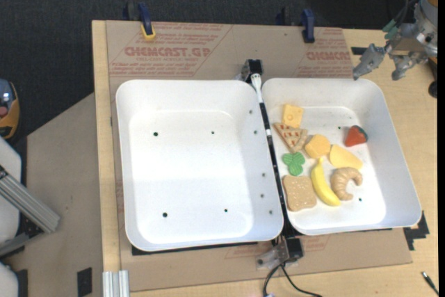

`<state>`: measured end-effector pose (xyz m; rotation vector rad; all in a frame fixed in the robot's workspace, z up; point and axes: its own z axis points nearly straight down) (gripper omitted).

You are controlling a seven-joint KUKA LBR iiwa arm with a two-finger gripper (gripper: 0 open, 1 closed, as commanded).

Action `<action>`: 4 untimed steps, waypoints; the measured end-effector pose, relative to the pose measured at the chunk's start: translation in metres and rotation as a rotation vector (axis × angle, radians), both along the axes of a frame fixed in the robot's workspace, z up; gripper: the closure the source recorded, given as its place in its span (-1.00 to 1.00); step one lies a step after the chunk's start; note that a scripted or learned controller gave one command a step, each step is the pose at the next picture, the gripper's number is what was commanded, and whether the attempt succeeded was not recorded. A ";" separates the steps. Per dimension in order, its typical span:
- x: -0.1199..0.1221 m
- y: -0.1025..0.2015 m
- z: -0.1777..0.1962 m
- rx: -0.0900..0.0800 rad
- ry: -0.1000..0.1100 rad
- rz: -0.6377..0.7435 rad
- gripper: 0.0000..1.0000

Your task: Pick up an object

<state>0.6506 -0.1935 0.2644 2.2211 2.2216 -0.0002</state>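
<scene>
The right bin holds several toy foods: a yellow cheese block, a waffle wedge, an orange piece, a red strawberry, a pale yellow wedge, a green leaf, a banana, a croissant and a slice of toast. My gripper hangs above the far right corner of this bin, over the cardboard beyond the rim. It is open, with nothing between its fingers, well away from the food.
The left bin lies beside the right one, with a black clip at the seam's far end. Two blue-and-yellow clamps hold the cardboard sheet at the bench's far edge.
</scene>
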 end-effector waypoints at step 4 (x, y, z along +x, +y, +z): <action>-0.025 0.308 -0.186 0.001 0.002 0.002 -1.00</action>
